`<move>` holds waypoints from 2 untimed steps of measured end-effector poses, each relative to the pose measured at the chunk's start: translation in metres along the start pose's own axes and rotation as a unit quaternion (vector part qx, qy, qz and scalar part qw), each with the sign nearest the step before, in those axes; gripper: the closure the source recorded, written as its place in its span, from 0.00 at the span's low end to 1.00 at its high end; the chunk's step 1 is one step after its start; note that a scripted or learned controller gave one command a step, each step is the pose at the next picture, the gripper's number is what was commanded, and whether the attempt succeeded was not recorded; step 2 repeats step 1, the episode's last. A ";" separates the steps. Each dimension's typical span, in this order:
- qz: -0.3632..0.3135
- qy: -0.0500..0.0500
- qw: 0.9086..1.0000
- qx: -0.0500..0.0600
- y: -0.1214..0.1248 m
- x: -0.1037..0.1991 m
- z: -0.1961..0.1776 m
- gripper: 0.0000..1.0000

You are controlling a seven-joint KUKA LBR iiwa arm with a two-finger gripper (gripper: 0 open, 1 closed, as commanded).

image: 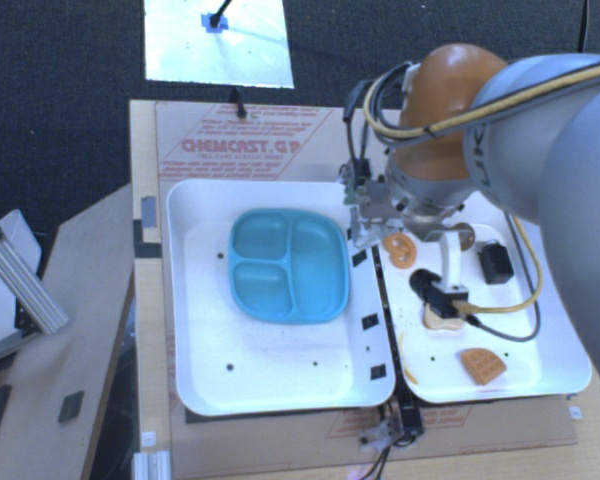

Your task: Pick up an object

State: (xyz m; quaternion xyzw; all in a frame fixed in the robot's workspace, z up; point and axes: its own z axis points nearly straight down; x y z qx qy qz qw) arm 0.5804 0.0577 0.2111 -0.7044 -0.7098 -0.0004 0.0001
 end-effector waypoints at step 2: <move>0.000 0.000 1.000 0.000 -0.007 0.051 0.003 1.00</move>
